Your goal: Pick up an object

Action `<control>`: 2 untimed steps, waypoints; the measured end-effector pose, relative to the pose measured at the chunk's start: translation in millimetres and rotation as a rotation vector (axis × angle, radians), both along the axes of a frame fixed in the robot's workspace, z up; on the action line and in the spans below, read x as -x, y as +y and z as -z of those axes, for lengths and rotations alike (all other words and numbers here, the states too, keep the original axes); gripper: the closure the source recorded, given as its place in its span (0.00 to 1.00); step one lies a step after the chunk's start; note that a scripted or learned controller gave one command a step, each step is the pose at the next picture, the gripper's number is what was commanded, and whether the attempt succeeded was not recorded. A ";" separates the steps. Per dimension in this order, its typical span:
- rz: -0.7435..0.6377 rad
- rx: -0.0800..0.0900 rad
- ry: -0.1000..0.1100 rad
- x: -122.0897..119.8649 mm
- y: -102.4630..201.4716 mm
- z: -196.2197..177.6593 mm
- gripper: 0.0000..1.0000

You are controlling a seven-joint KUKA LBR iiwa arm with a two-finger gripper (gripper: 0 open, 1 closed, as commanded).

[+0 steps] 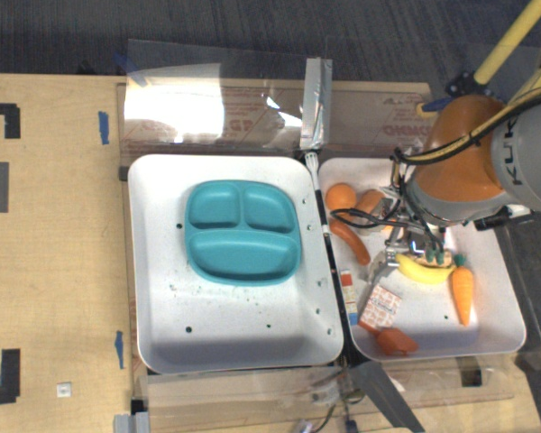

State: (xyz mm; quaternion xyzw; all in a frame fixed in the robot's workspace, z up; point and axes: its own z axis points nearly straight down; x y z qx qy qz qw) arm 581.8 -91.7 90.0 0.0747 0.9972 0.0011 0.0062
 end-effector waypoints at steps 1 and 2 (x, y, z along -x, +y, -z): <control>0.239 -0.002 -0.002 -10.3 -5.4 0.5 0.00; 0.228 0.001 -0.002 -14.7 -0.8 0.5 0.00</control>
